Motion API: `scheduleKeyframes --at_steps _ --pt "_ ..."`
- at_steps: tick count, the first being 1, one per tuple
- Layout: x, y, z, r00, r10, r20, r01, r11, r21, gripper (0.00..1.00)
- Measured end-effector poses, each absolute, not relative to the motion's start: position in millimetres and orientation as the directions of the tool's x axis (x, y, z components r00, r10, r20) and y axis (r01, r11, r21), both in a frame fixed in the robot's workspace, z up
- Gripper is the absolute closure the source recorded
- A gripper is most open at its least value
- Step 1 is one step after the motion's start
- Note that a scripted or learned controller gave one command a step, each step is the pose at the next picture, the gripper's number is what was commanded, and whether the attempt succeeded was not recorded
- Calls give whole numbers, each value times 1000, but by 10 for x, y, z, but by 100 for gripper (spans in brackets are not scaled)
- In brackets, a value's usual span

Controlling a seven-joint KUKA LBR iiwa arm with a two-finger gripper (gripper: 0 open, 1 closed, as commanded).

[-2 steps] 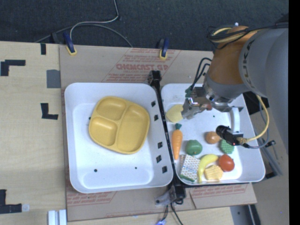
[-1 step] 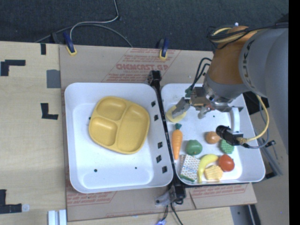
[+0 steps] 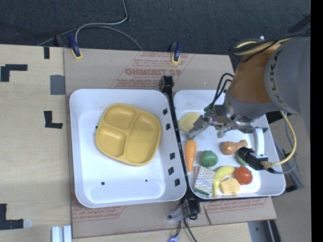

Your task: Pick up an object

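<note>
Yellow is your nearest colour: a pale yellow, lemon-like toy [image 3: 190, 120] lies at the upper left of the right bin [image 3: 275, 185], just beside the divider [image 3: 174, 135] between the two bins. Your hand [image 3: 202, 125] hangs right over that corner, the dark finger [image 3: 198, 126] slanting down and left until its tip touches or overlaps the toy's right edge. So your target lies to the hand's left and slightly up the view, barely a nudge away. Its outline is rounded, with no clear long axis to line up on. I cannot tell how wide the hand stands from here, and nothing shows held in it.

Look at the toy itself: smooth, matte, paler than the deep yellow divided plate [image 3: 128, 133] in the left bin [image 3: 81, 150], and partly hidden by the finger. My guess is that it will roll towards the divider if pushed off-centre.

Below it, the carrot [image 3: 190, 154] lies with its long axis running up and down the view, pointed end down, close to the divider. Further from the hand sit a green round piece [image 3: 209, 159], a banana [image 3: 222, 174], a tomato [image 3: 244, 175] and a brown drumstick-like piece [image 3: 234, 146]. The lemon-like toy is your closest pick.
</note>
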State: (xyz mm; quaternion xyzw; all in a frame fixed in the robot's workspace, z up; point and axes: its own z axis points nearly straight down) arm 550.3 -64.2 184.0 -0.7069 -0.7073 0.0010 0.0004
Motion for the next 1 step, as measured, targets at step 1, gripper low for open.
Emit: scheduleKeyframes --at_steps 1 --pt "5772 -976 1389 0 1000 -1 1000 0 -4 0"
